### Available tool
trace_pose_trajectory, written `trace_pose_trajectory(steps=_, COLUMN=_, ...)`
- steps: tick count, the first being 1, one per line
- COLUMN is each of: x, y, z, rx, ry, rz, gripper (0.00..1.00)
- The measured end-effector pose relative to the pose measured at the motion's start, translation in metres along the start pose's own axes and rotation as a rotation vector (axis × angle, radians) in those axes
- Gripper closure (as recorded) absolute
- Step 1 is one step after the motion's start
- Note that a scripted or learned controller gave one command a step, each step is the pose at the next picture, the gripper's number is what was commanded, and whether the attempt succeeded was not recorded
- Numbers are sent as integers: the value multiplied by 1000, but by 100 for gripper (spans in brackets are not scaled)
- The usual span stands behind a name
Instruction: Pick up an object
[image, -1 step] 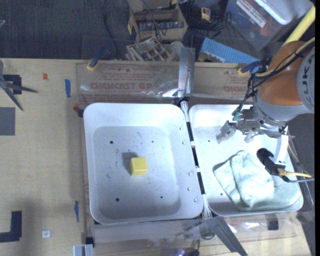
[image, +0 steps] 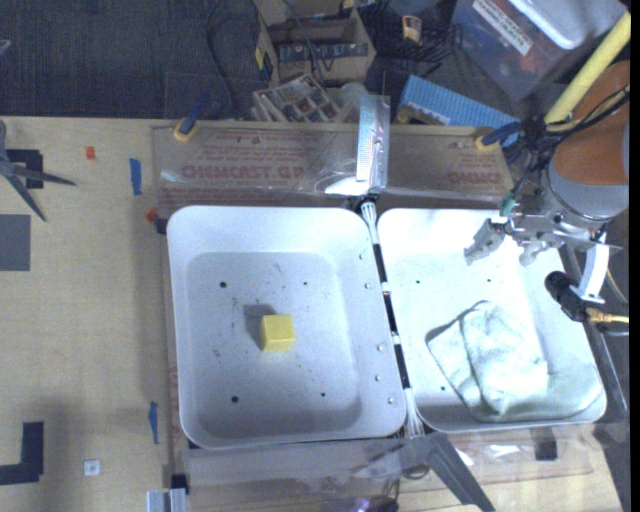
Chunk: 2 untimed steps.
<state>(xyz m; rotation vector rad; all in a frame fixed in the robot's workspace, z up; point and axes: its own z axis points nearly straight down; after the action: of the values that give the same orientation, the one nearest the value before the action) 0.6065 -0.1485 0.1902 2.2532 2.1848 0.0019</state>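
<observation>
A small yellow block (image: 278, 332) lies near the middle of the left bin (image: 200, 250). A crumpled white cloth (image: 497, 360) with a greenish tint rests in the near part of the right bin (image: 430, 240). My gripper (image: 505, 245) hangs over the far right part of the right bin, well behind the cloth and apart from it. Its two fingers are spread open, and nothing sits between them. The grey arm with its orange band (image: 590, 150) comes in from the upper right.
A metal divider rim (image: 385, 300) runs between the two bins. A clear plastic wall (image: 300, 165) stands behind them. Cables and boxes crowd the floor beyond. The wooden bench (image: 80, 300) extends to the left, with black clamps on it.
</observation>
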Motion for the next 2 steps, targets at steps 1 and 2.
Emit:
trace_pose_trajectory(steps=1, x=-23, y=-57, z=101, rx=-7, ry=0, rz=4, gripper=0)
trace_pose_trajectory(steps=2, x=9, y=-23, z=102, rx=-5, ry=1, rz=486, gripper=0)
